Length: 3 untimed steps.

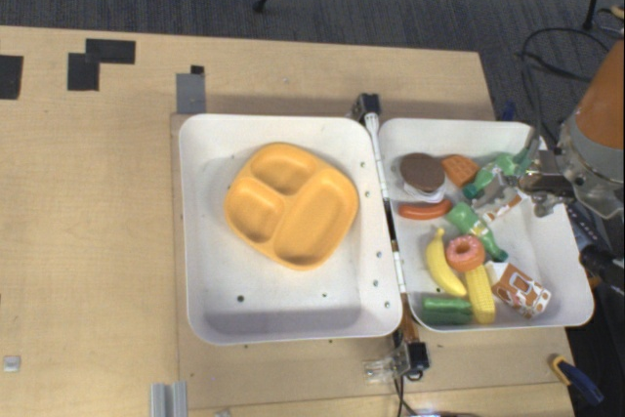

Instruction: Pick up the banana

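Hovering at the right bin's far right side, the gripper sits over the wall there, with the arm coming in from the right edge. Whether it is spread or pressed together I cannot tell; the metal parts at its tip are too small and cluttered to read, and nothing can be seen pinched in it.

Just left of the tip lie green pieces and an orange wedge, with a brown disc further left and a red sausage below that. The banana lies lower in the same bin, towards its left wall, running roughly top to bottom. A pink doughnut rests against its right side, a corn cob is just beside it, and a green vegetable touches its lower end. A printed box sits in the lower right corner. The left bin holds a yellow divided plate.

This looks like the approach step: the banana is untouched and well apart from the tool. The next move calls for travelling left and towards the near side, then coming down on the banana's upper half, which is the freest part. The doughnut and corn crowd the right side, so the grip should straddle the narrow width and avoid catching them.
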{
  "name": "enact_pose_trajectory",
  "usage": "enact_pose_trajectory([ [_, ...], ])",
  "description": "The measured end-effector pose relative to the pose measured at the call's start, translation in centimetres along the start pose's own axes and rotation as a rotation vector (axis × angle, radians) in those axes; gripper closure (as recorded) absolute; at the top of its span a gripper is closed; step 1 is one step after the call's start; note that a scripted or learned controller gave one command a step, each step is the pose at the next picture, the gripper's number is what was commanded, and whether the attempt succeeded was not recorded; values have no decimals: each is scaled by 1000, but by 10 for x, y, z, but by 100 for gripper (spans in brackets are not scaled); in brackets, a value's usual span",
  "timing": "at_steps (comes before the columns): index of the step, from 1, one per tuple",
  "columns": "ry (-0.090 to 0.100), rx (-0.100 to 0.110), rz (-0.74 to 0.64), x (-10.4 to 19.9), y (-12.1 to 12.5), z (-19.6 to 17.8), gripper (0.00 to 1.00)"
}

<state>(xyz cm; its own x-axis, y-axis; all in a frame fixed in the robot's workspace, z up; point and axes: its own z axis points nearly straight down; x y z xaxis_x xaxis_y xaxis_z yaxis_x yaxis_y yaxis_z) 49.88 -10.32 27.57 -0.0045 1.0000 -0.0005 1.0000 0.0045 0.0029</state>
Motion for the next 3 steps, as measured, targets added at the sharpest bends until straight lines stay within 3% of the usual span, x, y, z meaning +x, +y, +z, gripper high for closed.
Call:
enact_pose_trajectory([
  [1,1,2,37,41,-12,92,0],
  [2,1,3,-175,21,-12,145,0],
  [3,2,-3,-603,-1,-10,188,0],
])
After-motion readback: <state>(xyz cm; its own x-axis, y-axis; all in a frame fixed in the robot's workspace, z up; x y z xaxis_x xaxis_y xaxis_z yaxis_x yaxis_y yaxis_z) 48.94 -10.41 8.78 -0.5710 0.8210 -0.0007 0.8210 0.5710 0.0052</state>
